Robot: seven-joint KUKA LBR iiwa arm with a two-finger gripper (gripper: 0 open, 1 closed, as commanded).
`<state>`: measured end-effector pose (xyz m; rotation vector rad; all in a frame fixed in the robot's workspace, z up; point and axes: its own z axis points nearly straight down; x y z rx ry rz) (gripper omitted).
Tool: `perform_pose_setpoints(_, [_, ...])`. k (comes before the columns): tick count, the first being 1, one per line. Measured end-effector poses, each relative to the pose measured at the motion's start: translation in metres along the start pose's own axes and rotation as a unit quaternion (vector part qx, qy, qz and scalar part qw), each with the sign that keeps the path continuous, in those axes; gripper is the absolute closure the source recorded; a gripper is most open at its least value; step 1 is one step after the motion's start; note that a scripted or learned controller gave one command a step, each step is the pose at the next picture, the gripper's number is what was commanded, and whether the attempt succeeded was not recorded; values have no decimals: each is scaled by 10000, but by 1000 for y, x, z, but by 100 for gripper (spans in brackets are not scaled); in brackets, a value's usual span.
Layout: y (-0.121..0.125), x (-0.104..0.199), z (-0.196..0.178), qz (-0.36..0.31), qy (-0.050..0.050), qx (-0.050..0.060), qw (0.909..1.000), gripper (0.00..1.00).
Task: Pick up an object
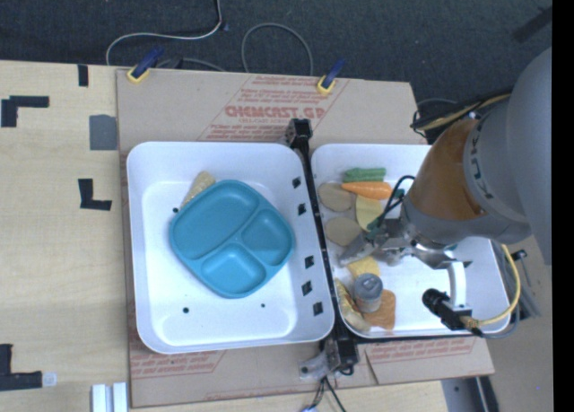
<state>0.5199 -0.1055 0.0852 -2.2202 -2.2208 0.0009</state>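
Pincer (369, 247) is seen low in the right bin (489, 307), among a crowd of small food-like items; whether it is parted or closed cannot be told, and nothing is clearly seen gripped. Candidate objects all lie in that right bin: an orange carrot (366, 189) with a green piece (363, 173) just above it, tan rounded pieces (338, 213) near the divider, a grey knob-like item (367, 288) on yellowish scraps (372, 307) just below the pincer. Left bin (143, 249) carries a blue divided plate (233, 237) with a tan item (199, 186) tucked under its upper edge; well apart from the pincer. Risks, judged: items are packed touching one another, so two may be pinched at once or a neighbour shoved aside; rounded pieces may squirt out on closing; flat scraps may be missed against the bin floor; the divider wall close by may be struck on descent.
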Motion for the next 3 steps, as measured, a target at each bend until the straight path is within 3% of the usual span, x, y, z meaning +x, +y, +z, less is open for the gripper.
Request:
perform_pose_setpoints(1, [67,3,-1,-12,-11,-25,10000,0])
perform_pose_setpoints(2, [104,7,0,-6,-10,-7,10000,0])
perform_pose_setpoints(3, [103,7,-10,-5,-24,-7,10000,100])
